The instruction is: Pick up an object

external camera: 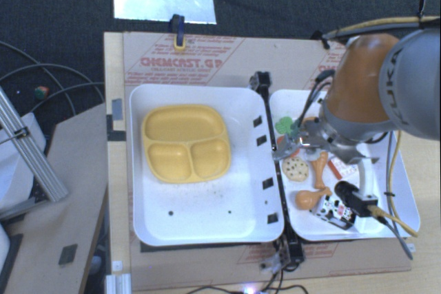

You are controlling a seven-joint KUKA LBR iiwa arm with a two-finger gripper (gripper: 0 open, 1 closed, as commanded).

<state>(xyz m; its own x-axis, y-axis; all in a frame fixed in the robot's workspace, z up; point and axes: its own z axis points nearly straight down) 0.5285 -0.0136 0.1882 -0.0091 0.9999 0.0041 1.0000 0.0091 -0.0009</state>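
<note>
Low over the right bin sits the hand (293, 141), at the end of the grey arm with its orange band (358, 82); whether it is released or clenched I cannot tell, because the wrist and cabling hide it from above.

Largest of all is the pale wooden table (207, 58), printed with red lettering. On it lie two shallow white bins side by side, joined along a black clamped seam. The left white bin (200, 217) holds a yellow plastic tray with three compartments (186, 142), lying flat toward its upper half, well apart from the arm.

The right white bin (406, 206) carries the small things. An orange-tan toy drumstick (311, 197) lies near the lower middle, its shaft running up toward the wrist. Just beside it, to the right, lies a small black-and-white printed packet (337, 210). A round tan cookie with dark chips (295, 169) rests close under the hand, and a small green leafy toy (284, 124) sits just above the hand, near the seam.

Judging by the pose, the task is at the reach-and-descend step: nothing is visibly lifted, and every object seems to rest on the bin floor. The cookie and the green toy are the nearest candidates. The next move likely calls for settling squarely over one of them, closing on it, and rising straight up without snagging the bin wall or nudging the drumstick.
</note>
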